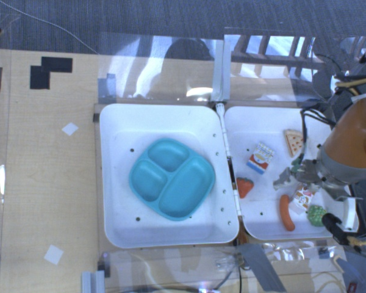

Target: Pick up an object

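The hand (300, 177) hangs low over the right bin (256, 118), near its right edge by the sausage (286, 212), seemingly choosing a target, and whether it is apart or together I cannot tell.

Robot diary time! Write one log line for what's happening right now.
arm: over right bin | gripper: low, above hot dog and small carton | held: nothing seen | left bin: blue divided plate

Arm (354, 148) hides part of small carton (303, 199) and green toy (316, 215)
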You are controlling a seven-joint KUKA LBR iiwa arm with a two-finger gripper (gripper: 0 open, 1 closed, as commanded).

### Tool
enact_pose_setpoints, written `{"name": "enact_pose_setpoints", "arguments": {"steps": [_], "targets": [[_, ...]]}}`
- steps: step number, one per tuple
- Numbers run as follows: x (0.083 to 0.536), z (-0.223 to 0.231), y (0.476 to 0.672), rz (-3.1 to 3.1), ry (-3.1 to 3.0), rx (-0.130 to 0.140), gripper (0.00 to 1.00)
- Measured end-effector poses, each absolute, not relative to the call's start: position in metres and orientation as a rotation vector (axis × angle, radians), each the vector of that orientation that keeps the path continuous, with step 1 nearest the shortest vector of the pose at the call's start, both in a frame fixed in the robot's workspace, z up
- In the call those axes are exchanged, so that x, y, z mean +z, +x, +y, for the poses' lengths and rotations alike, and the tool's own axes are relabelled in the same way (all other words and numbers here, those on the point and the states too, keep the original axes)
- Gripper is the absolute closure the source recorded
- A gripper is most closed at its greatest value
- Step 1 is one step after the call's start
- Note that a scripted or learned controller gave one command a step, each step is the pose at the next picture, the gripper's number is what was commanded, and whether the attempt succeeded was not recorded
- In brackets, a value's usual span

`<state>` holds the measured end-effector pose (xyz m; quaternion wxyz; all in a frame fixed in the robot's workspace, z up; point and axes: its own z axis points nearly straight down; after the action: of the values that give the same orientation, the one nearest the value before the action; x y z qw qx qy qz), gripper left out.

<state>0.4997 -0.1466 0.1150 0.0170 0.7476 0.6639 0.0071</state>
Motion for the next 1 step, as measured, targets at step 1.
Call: {"name": "enact_pose_setpoints", "arguments": {"steps": [1], "targets": [[0.1092,-0.1694,0.5039,2.059,2.309,0.050,0.00]]}}
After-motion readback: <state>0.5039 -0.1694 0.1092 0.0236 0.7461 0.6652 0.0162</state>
